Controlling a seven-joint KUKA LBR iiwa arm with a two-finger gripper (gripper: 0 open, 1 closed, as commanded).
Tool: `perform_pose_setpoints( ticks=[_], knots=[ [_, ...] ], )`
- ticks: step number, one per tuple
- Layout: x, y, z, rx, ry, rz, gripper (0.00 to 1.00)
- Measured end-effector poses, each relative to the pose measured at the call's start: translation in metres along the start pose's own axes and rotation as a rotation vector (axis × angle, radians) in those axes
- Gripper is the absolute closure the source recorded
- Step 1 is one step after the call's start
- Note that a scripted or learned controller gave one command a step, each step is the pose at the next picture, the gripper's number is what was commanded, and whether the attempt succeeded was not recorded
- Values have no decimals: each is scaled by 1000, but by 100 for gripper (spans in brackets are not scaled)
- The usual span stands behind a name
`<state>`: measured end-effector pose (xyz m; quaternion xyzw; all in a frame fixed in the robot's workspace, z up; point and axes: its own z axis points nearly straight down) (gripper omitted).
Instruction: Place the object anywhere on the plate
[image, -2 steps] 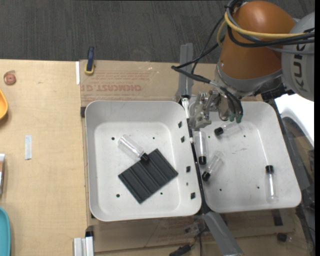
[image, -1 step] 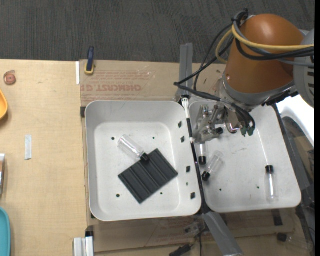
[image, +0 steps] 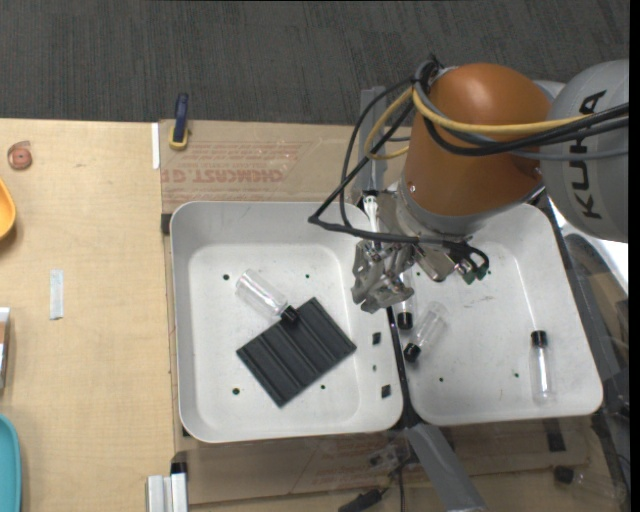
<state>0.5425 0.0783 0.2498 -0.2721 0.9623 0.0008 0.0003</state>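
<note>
A black ribbed plate (image: 296, 350) lies flat and turned at an angle in the left bin (image: 200, 400). A clear vial (image: 260, 292) with a black cap lies just up-left of it, its cap end touching the plate's upper edge. My gripper (image: 380, 287) hangs over the divider between the two bins, right of the plate and above a second clear vial (image: 426, 328). I see nothing held in it. The arm's orange band (image: 470, 140) hides the back of the right bin.
A third capped vial (image: 540, 366) lies near the right wall of the right bin (image: 500, 405). A small black piece (image: 404, 321) sits beside the divider. Cables loop around the wrist. Cardboard lies behind the bins and a wooden bench surface to the left.
</note>
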Motion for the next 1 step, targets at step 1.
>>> perform_pose_setpoints(
  ticks=[1],
  knots=[
    [0, 0, 0, 0, 0, 0, 0]
  ],
)
